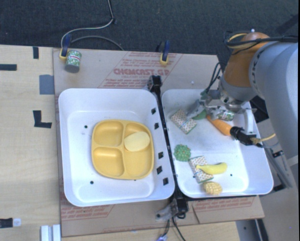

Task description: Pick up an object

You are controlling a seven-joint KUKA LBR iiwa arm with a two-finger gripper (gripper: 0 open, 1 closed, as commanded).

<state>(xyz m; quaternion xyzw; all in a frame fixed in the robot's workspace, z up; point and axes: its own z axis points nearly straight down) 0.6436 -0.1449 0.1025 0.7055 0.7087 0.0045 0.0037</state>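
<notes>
My gripper [196,109] hangs low over the back of the right bin [250,179], reaching in from the right. Its tip is just right of a small checkered packet [182,121] and close to touching it. An orange carrot [220,126] lies right of the gripper, with a bit of green beside it. Nearer the front sit a green broccoli piece [181,152], a second checkered packet [196,163], a yellow banana [213,168] and a corn cob [212,188]. Nothing shows as lifted.
The left bin [75,134] holds a yellow divided plate [121,149] with a pale yellow disc [137,141] in one compartment. A small can [72,61] stands on the bench at the back left. A black clip strip [160,129] joins the two bins.
</notes>
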